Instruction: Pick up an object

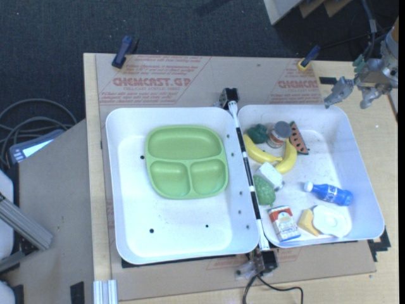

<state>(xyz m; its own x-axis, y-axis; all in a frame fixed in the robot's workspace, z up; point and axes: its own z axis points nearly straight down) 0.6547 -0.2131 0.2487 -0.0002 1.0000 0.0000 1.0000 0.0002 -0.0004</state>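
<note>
Red carton (284, 223) sits at right bin (361, 157) front edge, w/ blue bottle (330, 194) and banana (273, 156) farther back. Gripper (352, 94) hovers above bin's far-right corner, fingers apart, holding nothing.

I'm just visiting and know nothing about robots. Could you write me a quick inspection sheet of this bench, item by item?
Surface: brown board bearing two white bins, left bin and right bin.
Job's things: in the right bin, banana, blue bottle, small can, red-and-white carton, green items.
Clutter: green divided tray in the left bin.
Hand: hand above the right bin's far corner, fingers spread, nothing between them.
Cables: grey loops at left; black cable at the near edge.
Surroundings: dark carpet, blue clamps.
</note>
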